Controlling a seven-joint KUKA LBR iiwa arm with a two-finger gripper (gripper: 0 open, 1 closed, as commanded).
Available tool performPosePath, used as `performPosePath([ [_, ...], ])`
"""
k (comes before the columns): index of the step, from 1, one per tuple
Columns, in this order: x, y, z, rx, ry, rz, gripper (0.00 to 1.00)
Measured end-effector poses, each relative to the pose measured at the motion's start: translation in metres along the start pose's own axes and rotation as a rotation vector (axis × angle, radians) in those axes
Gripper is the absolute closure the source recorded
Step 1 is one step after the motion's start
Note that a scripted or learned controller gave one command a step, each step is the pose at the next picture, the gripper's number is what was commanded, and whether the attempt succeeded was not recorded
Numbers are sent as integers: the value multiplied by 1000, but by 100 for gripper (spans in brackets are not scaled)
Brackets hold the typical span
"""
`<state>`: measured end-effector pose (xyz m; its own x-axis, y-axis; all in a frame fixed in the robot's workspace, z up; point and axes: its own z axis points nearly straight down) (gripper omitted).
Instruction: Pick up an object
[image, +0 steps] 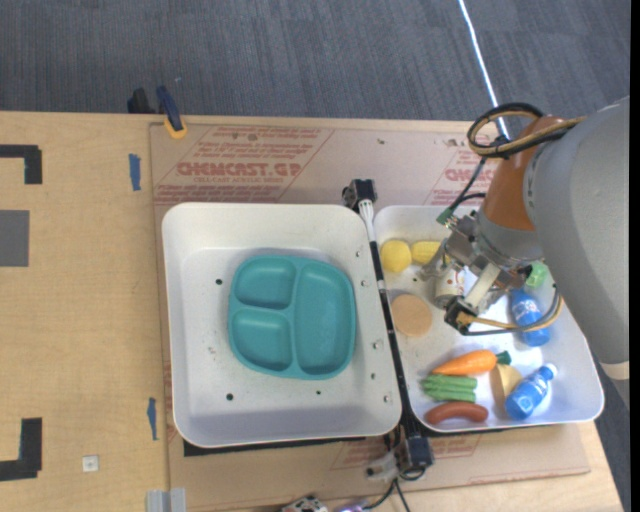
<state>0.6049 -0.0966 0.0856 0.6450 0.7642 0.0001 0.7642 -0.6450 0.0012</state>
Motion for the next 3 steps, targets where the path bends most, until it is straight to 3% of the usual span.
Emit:
performPosePath([
  [1,-27,-24,-1,0,2,-202,0],
  [2,-16,-22,0,-2,-1,-305,0],
  [3,-16,-21,-11,-5,0,-304,100],
])
